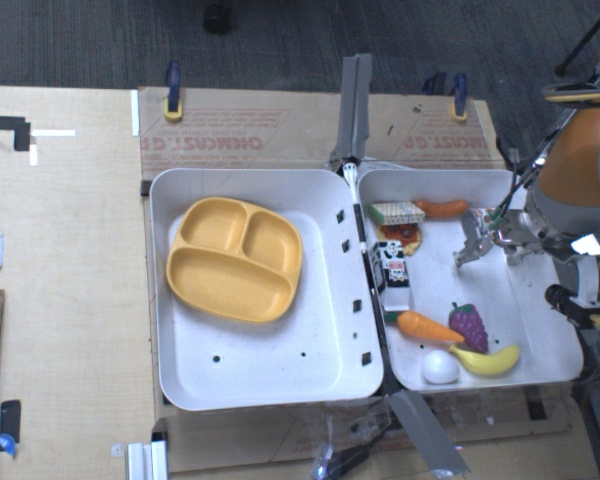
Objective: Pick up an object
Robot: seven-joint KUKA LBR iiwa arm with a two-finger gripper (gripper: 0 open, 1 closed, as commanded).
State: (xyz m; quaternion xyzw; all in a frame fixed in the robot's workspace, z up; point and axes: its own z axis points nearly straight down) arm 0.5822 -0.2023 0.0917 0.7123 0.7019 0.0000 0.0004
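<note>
The right bin (pixel 540 308) holds several toy foods. Along its back lie an orange sausage (pixel 442 208) and a small layered box (pixel 397 213), with a red-and-dark packet (pixel 401 234) and a black-and-white carton (pixel 392 265) below them. Near the front sit a carrot (pixel 428 326), purple grapes (pixel 468 323), a banana (pixel 488 360) and a white egg (pixel 440 367). My gripper (pixel 469 242) hangs over the bin's bare middle, just right of the sausage and above the grapes. Its fingers point left, open, with nothing between them.
The left bin (pixel 260 368) carries a yellow divided plate (pixel 238 258). A grey divider bar (pixel 355 118) runs between the bins at the back. Cardboard lies under both bins. The arm with its orange band (pixel 580 158) enters from the right.
</note>
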